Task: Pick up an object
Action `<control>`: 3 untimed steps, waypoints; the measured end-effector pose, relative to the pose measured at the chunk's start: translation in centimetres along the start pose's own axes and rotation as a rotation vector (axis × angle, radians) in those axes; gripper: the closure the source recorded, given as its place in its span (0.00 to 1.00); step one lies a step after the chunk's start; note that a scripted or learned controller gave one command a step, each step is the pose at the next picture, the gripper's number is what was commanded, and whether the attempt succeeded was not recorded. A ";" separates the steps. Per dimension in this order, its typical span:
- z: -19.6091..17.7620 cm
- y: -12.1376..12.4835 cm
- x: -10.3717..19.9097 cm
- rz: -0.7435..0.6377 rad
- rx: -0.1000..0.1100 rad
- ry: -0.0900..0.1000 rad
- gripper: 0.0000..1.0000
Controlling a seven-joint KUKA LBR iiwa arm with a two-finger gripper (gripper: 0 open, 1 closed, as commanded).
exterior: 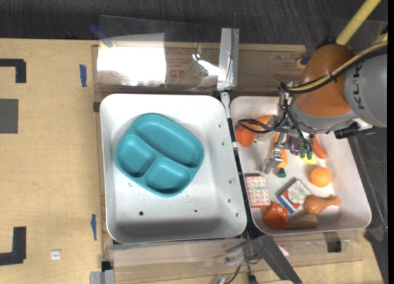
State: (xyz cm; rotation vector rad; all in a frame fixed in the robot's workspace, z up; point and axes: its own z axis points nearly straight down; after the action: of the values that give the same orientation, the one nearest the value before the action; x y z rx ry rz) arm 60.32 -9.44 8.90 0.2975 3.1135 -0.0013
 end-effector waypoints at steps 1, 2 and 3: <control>-0.1 -1.8 4.2 0.048 -0.001 0.003 0.00; -1.5 -1.7 3.7 0.047 -0.002 -0.013 1.00; -1.4 -1.7 3.7 0.047 -0.002 -0.011 0.00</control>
State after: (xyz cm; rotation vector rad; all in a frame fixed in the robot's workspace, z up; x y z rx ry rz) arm 56.31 -10.39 10.24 0.3697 3.0947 0.0000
